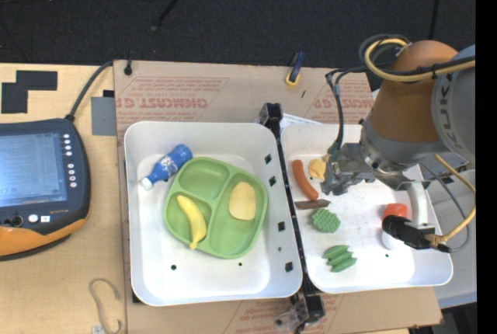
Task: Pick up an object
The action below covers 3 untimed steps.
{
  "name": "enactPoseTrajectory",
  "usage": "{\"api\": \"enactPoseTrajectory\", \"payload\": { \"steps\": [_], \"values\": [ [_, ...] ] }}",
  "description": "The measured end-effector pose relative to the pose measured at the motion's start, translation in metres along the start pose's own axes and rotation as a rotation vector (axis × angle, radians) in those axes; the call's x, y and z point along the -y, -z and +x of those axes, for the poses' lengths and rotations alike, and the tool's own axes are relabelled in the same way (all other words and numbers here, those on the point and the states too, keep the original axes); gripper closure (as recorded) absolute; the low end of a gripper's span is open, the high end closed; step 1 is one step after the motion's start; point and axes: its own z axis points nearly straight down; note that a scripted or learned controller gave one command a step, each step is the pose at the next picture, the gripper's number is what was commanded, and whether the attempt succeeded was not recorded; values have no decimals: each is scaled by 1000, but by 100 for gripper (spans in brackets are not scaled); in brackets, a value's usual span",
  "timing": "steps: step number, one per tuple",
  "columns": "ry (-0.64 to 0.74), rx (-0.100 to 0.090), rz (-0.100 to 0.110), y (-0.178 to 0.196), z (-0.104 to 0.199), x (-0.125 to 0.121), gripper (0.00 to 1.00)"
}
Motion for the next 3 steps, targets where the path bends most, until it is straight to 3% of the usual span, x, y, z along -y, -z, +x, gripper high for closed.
{"api": "enactPoseTrajectory", "payload": {
  "steps": [1,2,3],
  "values": [
    [-2,1,0,13,34,16,100],
    [-5,3,-1,4,37,2,100],
    [-3,2,-3,22,35,1,100]
  ]
}}
